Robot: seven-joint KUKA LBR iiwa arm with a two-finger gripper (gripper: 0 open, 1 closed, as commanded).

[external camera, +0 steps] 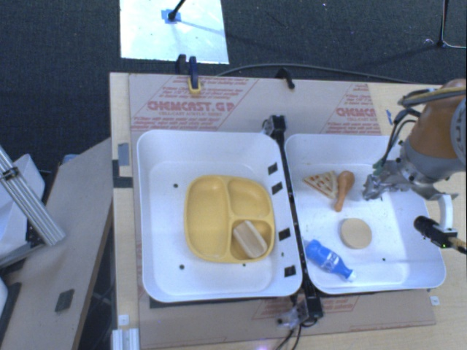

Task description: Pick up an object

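While the arm (436,133) reaches in from the right side, its gripper (374,186) hangs over the right bin (423,268), close to the far right part of its floor; whether it is wide or narrow I cannot tell, and nothing is seen held in it.

Four things lie in the right bin; a tan wedge like a pizza slice (322,183), with a darker crust along one side and small red marks, lies near the far left corner; touching it on the right is a brown drumstick (343,189), with a round thick end pointing to the far edge and a thin end pointing to the near edge; a flat round tan disc (355,233), like a biscuit, plain on top, lies about in the middle of the floor, apart from the drumstick; a small blue bottle (327,259) with a pale cap lies on its side near the near left corner.

In the left bin (157,195) a yellow plate (211,217) with three compartments sits in the middle; a tan bread-like block (249,238) lies in its near right compartment.
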